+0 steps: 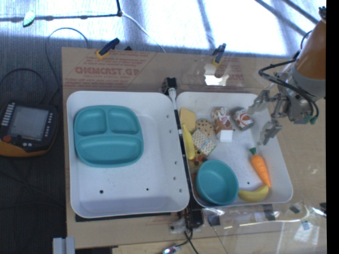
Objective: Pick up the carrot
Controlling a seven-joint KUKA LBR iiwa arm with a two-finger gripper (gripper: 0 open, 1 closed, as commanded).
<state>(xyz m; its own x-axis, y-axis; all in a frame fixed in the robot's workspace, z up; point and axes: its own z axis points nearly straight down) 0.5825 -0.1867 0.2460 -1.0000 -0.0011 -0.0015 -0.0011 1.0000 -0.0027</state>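
The approach is in hand: the pincer [266,116] hangs spread and holding nothing above the right bin [282,165]. The carrot [260,168] lies just below it, toward the camera, beside the banana [253,193]. Next, I judge, it must shift over and descend.

The brown protective sheet [114,70] covering the bench carries faint red printing at about 11 o'clock, above the left bin; it reads "CHEMCAST GP", though the final letters are hard to make out. More red lettering repeats toward 1 o'clock on the same sheet, too pale to read.
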